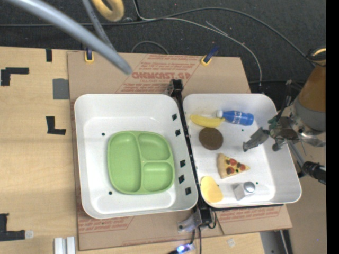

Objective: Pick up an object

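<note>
The right bin (265,102) holds several small items: a yellow banana (206,121), a blue bottle (235,117) lying on its side, a round brown cookie (211,137), a pizza slice (231,166), a pale yellow piece (212,189) and a small grey block (244,189). My gripper (265,142) hovers over the right side of this bin, to the right of the cookie and up and to the right of the pizza slice. It is open, with nothing between its fingers (253,141).
The left bin (90,110) holds a green divided plate (141,161). A black divider (181,142) with clips runs between the bins. The arm's grey body with its orange band (313,102) stands at the right bin's right edge. Cables lie behind the bins.
</note>
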`<state>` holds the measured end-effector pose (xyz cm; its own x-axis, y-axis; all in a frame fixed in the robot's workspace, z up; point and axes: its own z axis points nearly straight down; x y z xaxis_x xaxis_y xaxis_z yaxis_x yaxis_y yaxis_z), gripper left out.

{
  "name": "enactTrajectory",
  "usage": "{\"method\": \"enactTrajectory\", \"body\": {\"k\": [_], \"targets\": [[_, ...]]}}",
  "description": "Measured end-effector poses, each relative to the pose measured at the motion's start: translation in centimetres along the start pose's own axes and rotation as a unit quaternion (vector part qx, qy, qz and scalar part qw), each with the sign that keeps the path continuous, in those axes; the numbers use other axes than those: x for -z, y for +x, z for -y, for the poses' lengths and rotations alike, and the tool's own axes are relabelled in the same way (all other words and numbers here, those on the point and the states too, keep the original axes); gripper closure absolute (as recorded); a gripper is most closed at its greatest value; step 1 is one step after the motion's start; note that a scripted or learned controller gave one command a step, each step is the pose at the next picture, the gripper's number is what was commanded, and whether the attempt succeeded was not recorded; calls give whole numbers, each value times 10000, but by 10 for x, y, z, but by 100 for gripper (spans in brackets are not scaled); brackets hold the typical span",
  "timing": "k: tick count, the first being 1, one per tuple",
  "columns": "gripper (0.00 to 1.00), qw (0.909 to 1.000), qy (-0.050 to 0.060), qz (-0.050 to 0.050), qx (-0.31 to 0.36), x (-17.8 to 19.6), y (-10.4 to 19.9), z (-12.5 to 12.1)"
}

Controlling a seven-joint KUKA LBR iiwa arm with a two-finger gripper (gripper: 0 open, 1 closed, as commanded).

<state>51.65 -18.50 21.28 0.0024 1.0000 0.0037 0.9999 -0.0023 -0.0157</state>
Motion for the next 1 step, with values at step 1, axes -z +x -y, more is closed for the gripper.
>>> {"method": "enactTrajectory", "body": {"k": [1], "targets": [[0,10000,-48,12,19,5,0,-2]]}}
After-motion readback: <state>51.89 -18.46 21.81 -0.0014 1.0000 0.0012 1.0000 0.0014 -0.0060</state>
